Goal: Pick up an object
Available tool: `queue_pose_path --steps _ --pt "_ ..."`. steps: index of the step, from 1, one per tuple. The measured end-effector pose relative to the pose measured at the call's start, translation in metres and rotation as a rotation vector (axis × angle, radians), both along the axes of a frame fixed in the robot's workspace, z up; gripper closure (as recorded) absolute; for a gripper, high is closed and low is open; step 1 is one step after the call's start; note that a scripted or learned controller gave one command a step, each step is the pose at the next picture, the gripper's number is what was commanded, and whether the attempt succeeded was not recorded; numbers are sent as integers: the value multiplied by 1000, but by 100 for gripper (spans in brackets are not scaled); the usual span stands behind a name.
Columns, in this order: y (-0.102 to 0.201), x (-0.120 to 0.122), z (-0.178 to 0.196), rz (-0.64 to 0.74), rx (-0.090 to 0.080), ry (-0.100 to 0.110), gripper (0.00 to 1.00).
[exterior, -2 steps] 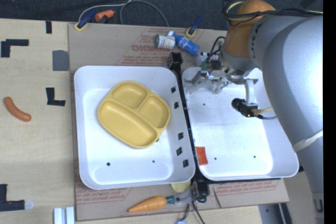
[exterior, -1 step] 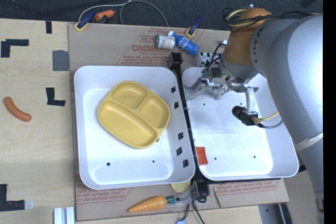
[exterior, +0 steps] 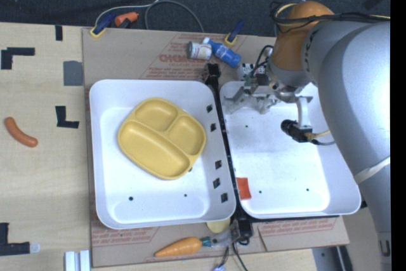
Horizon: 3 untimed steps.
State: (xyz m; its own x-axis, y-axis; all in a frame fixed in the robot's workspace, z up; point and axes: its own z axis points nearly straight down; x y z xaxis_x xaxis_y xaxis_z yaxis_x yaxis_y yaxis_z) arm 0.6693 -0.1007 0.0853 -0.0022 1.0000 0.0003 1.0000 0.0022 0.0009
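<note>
While the end effector (exterior: 254, 95) sits low over the far edge of the right bin (exterior: 285, 200), nothing is seen between its parts, and whether it is apart or together cannot be told from this slanted view. The step in hand is judged to be the approach before a grasp. Candidate objects lie as follows: a small orange block (exterior: 242, 187) on the bin floor, well toward the near side of the end effector; a yellow divided plate (exterior: 163, 136) in the left bin (exterior: 108, 155), off to its left across the shared rim. For a clean pick, the block would best be met squarely from above, kept clear of the bin divider (exterior: 220, 149) just beside it. The arm (exterior: 355, 92) is bent in from the right, its orange band (exterior: 298, 35) above the wrist, wrist tilted down toward the far rim.
</note>
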Motion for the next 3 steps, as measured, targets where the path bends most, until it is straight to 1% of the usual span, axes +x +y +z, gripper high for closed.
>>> queue_pose_path --steps 1,2,3 --pt "7 -18 1 -2 -3 -2 0" --pt "-6 0 0 0 0 -1 0" --pt "-6 0 10 1 -3 -2 100"
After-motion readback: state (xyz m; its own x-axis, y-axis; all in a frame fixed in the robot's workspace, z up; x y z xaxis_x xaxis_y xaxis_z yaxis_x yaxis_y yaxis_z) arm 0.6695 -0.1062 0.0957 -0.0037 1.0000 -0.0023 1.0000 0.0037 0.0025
